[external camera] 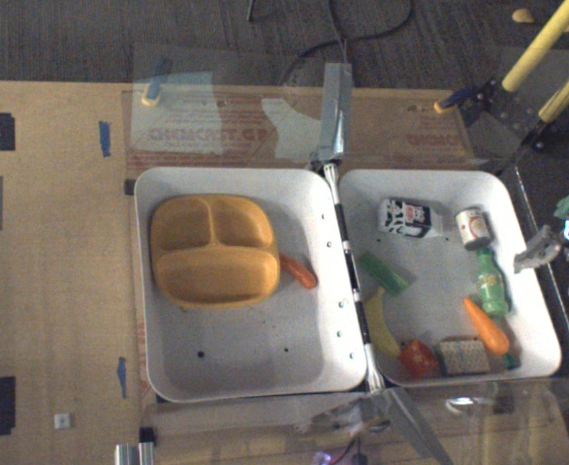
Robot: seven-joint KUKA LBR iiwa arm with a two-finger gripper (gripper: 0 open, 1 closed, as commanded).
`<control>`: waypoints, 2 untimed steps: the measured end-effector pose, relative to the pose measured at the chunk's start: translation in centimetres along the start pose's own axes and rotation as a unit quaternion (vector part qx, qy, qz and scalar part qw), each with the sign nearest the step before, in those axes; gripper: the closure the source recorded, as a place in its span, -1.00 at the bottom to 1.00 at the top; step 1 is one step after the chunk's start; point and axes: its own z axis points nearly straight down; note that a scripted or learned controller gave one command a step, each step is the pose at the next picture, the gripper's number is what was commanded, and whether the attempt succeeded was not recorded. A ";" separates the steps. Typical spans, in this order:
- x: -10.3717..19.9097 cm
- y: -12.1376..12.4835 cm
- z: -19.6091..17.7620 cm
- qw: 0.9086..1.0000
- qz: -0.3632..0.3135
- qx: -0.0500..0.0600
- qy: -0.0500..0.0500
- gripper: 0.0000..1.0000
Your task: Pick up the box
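Position: fixed above the bench, looking down at a slight slant.
Coverage: both white bins, left bin (158,356) and right bin (541,342), centre frame.
Distance: seemingly moderate; floor along the top.

Cardboard-topped bench (51,289) bearing two white bins (168,356).

2 bins (158,289), 1 tray (212,250), 2 carrots (299,272), 1 box (406,217), 1 can (472,226)

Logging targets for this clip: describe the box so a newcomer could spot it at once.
Look in the right bin, near its far wall. The box lies there left of a small can. It alone is white with black cow-like patches and a blue end.
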 end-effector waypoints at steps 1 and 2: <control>6.4 -3.2 11.4 1.000 0.001 0.002 0.000 -1.00; 11.1 -5.3 16.2 0.999 0.047 -0.004 0.001 -1.00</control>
